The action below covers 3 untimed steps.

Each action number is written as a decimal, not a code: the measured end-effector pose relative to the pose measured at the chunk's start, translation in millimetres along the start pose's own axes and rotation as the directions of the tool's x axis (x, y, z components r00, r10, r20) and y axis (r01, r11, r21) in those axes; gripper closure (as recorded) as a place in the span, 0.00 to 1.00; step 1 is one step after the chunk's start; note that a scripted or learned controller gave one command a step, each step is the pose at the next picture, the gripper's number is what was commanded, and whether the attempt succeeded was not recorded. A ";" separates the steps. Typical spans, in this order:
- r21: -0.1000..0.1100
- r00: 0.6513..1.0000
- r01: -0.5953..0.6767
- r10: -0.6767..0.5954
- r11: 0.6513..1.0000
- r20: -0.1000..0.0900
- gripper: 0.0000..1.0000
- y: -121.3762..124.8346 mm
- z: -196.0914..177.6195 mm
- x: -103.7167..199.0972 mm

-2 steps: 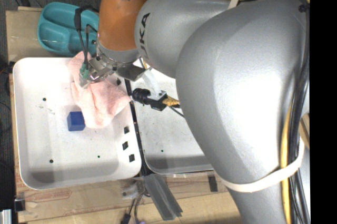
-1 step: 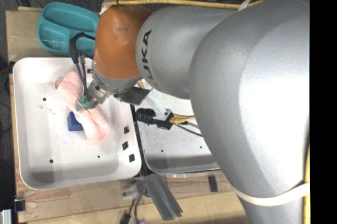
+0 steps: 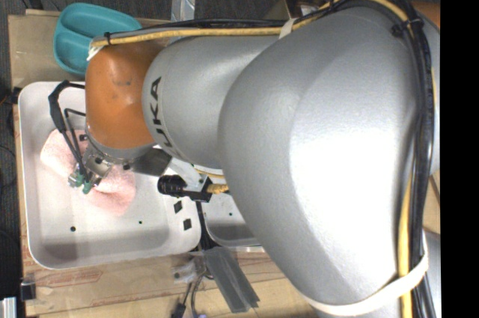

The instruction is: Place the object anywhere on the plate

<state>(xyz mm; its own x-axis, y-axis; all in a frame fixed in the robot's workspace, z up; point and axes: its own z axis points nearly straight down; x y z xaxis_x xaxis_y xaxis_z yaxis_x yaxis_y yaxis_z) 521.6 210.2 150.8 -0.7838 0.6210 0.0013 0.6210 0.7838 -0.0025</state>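
Plate [image 3: 56, 152], pink and pale, lies in the left bin [image 3: 37, 234], partly under the arm [image 3: 299, 129]. The jaws [image 3: 81, 182] hang over the plate's middle; we cannot tell whether they are parted or shut, nor whether the small green item at their tip is the object. We judge the placing step to be in hand. Next, we expect a release over the plate and a clean lift away.
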 end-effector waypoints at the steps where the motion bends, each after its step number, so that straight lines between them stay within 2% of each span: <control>1: -0.001 0.995 0.102 -0.102 0.995 0.002 1.00 -14.4 -47.9 -66.9; 2: -0.001 0.979 0.206 -0.206 0.979 0.002 1.00 15.3 -53.2 -23.6; 3: -0.001 0.957 0.290 -0.290 0.957 0.002 1.00 -46.8 -58.2 -102.1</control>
<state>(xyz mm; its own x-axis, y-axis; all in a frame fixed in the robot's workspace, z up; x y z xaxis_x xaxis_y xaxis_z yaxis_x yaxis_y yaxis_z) 572.7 110.2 209.0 -0.9302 0.3670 -0.0004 0.3670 0.9302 -0.0013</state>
